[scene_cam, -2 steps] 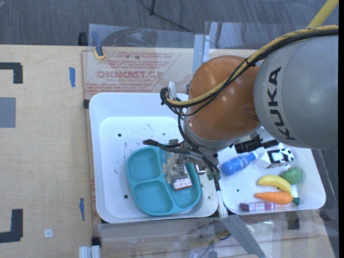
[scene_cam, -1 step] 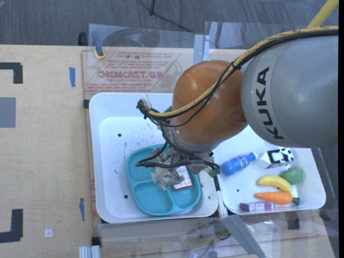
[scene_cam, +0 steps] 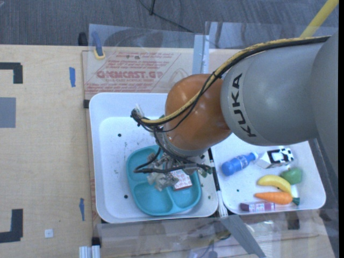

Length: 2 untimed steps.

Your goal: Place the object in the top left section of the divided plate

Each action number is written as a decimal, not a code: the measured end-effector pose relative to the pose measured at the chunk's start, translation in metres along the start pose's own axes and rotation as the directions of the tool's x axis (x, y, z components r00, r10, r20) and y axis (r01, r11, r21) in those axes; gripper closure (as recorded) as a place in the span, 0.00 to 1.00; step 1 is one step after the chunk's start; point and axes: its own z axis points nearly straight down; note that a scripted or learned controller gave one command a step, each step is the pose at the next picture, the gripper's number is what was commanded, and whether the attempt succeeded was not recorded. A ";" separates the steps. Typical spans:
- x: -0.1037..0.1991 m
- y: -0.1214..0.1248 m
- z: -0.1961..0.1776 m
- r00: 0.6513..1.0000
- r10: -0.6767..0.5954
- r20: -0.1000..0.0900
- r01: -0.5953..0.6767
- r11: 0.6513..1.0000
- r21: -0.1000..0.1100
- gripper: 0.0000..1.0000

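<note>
Gripper [scene_cam: 167, 177] over the divided plate [scene_cam: 141, 195] — grip state unclear; bottle [scene_cam: 238, 163], banana [scene_cam: 274, 182], carrot [scene_cam: 274, 197] lie apart.

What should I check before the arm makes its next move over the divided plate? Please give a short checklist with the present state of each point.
1. Divided plate lies flat in the left bin: ok.
2. Pincer is above the plate: ok.
3. Object held in the pincer: cannot tell; cables and wrist clutter it.
4. Top left section of the plate is free: ok for the visible part; the rest is hidden by the arm.
5. Bottle, banana and carrot rest in the right bin, away from the arm: ok.
</note>
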 end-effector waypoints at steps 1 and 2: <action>0.028 -0.025 -0.062 0.998 -0.062 0.003 0.062 0.998 0.002 1.00; 0.084 -0.084 -0.045 0.982 -0.186 -0.001 0.186 0.982 0.001 1.00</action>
